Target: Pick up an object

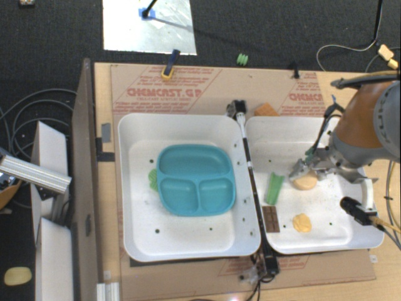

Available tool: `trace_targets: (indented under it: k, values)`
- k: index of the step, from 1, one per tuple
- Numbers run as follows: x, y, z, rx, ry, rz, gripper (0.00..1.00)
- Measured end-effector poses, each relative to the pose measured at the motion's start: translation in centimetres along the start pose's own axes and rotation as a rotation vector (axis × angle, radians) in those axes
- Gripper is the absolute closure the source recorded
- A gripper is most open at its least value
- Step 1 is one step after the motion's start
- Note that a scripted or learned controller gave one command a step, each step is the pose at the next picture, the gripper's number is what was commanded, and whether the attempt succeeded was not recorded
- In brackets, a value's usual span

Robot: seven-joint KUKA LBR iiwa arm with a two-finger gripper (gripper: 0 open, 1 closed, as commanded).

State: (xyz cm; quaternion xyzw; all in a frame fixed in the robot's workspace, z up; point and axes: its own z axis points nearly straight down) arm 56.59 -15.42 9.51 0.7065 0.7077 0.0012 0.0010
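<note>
Two white bins sit side by side. The right bin (282, 240) holds three things: a yellow piece (302, 223) nearest, a green block (274, 188), and a tan lump (305, 182) under the gripper (308, 170); whether it is held cannot be told. The left bin (135, 187) holds one teal tray (195, 179).

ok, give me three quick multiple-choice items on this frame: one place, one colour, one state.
1. Where is the divided plate?
A. left bin
B. right bin
C. on the floor

2. What colour is the stick in the right bin?
A. red
B. green
C. blue

3. Where is the pincer?
A. over the left bin
B. outside both bins
C. low in the right bin, by the tan lump

Answers: 1 A, the teal plate lies in the left bin. 2 B, it is plainly green. 3 C, it sits just above the lump.
</note>
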Motion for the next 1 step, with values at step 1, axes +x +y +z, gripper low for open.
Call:
trace_targets:
  k: [1]
  values:
    - [8.67,4.82,-9.58,-0.011,0.002,-0.013,1.00]
